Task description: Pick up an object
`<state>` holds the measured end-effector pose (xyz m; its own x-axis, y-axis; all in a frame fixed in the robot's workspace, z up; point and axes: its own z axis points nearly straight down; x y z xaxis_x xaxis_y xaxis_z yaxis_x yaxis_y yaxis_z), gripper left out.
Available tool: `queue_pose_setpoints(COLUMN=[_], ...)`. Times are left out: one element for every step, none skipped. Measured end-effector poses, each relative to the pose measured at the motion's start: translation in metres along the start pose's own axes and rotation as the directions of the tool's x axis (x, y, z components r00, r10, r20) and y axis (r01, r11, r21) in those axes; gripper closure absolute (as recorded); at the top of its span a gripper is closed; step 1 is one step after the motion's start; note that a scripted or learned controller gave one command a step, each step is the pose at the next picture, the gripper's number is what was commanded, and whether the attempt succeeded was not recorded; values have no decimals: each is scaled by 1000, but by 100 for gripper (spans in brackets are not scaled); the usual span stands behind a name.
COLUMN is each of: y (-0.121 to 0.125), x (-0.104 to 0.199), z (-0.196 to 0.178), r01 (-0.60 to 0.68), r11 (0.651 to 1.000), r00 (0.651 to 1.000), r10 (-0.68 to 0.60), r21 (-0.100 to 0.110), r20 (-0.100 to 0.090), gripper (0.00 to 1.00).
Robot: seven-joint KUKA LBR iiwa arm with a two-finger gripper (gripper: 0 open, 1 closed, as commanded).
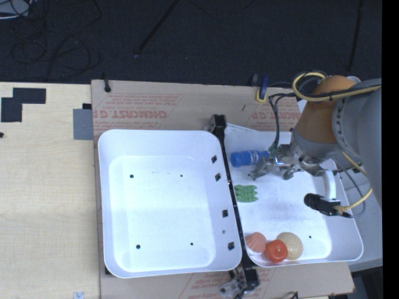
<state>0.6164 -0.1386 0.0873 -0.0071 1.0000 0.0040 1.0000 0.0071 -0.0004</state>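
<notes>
One fixed camera looks down at a slant on both white bins [106, 167], arm [349, 123] entering from right

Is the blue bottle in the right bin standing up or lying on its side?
On its side. The blue bottle stretches lengthwise across the right bin's floor beside the gripper.

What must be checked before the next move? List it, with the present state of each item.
1. Pincer over the right bin: ok.
2. Blue bottle close beside the pincer, lying on its side: ok.
3. Bottle between the pincer's fingers: cannot tell.
4. Green toy lies apart from the bottle, out of the way: ok.
5. Red ball, tan ball and pink piece bunched at the near corner, away from the arm: ok.
</notes>
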Motion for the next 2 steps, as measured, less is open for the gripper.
queue_pose_setpoints(y=[-57,1], x=[18,-51], z=[-24,-70], r01=[-9,-10], r11=[1000,1000], r00=[1000,1000], r10=[9,10], r21=[6,-7], r20=[2,9], gripper=[0,0])
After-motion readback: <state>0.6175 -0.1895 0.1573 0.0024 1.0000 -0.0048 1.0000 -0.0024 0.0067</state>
